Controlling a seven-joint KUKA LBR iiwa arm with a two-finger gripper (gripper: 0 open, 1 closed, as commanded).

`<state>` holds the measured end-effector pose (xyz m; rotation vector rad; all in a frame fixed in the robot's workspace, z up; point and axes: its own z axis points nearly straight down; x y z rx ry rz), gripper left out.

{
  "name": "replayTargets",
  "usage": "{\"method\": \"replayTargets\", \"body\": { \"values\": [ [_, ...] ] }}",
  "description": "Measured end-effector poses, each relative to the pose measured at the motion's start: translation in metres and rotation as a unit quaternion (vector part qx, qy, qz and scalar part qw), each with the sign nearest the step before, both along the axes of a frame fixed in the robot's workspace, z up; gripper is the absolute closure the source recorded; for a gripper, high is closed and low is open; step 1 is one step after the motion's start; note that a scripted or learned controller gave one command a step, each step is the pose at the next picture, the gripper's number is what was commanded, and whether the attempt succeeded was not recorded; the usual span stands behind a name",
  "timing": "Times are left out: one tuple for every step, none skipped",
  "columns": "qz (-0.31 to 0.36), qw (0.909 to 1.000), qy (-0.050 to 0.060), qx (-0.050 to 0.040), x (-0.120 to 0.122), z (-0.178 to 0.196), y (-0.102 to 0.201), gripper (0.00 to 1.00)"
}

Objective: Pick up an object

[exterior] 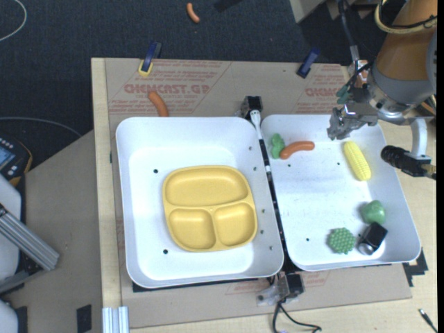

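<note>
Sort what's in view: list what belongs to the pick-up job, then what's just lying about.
Job:
gripper
corn cob
sausage
green piece
green pepper
green knobbly ball
black object

Lying about:
yellow divided tray
sausage on the board

Brown bench board (pixel 208 82) across mid-frame, red lettering along its upper strip. Directly on it — two shallow white bins side by side: left bin (pixel 132 186) centre-left, right bin (pixel 399 214) centre-right. Orange sausage (pixel 159 103) on bare board, just above left bin's upper-left corner. Blue-and-yellow clamp (pixel 148 59) at upper edge, blue clamp (pixel 307 64) further right.
</note>
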<state>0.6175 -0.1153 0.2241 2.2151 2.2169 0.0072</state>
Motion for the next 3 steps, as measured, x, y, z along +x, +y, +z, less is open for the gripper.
{"method": "replayTargets", "body": {
  "values": [
    [0.000,1.0000,0.002,0.0005,0.001,0.001,0.000,1.00],
    [0.002,1.0000,0.002,0.0012,0.020,-0.007,0.049,1.00],
    [0.000,1.0000,0.002,0.0007,0.029,0.002,0.052,1.00]
  ]
}}
